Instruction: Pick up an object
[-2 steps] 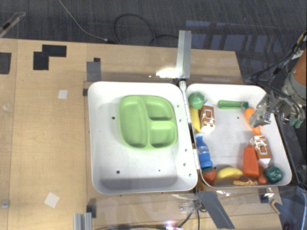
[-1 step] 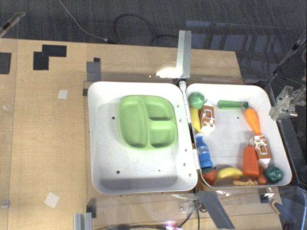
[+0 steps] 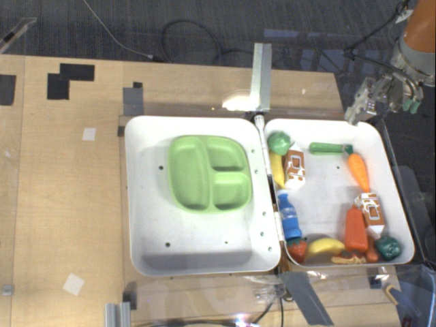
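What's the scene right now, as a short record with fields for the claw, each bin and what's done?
claw: above the right bin's far right corner, nothing seen in it
left bin: holds a green divided tray
right bin: holds toy food, among them a carrot, a blue bottle and a banana
progress: no object lifted yet

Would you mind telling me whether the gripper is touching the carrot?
Apart. The camera view shows the gripper above the right bin's far corner, with bare white floor and a green stick between it and the carrot.
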You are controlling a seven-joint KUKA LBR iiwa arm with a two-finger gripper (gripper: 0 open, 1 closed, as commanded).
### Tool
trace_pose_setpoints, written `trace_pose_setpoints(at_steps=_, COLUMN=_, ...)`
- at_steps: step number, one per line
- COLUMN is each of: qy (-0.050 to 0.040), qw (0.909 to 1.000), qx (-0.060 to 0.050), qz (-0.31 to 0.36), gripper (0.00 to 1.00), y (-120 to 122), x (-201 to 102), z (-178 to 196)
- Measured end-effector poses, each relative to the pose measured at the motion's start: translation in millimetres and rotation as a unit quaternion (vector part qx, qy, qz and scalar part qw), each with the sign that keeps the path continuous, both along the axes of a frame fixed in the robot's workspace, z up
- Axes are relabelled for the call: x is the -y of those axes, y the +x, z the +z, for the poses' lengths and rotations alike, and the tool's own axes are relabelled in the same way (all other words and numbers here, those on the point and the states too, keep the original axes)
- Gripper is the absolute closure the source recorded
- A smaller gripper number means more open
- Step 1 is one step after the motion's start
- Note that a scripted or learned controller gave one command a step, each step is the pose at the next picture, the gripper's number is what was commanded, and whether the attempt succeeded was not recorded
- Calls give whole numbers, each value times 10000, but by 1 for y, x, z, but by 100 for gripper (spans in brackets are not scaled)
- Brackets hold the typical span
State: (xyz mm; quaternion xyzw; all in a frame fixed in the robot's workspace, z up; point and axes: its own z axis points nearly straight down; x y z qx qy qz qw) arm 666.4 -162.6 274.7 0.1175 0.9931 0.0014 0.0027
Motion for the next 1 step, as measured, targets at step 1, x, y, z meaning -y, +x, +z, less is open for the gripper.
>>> trace_pose_setpoints(at_steps=1, qy=-16, qw=10000, qx=30, qz=-25, gripper=0, y=0, x=4, z=4)
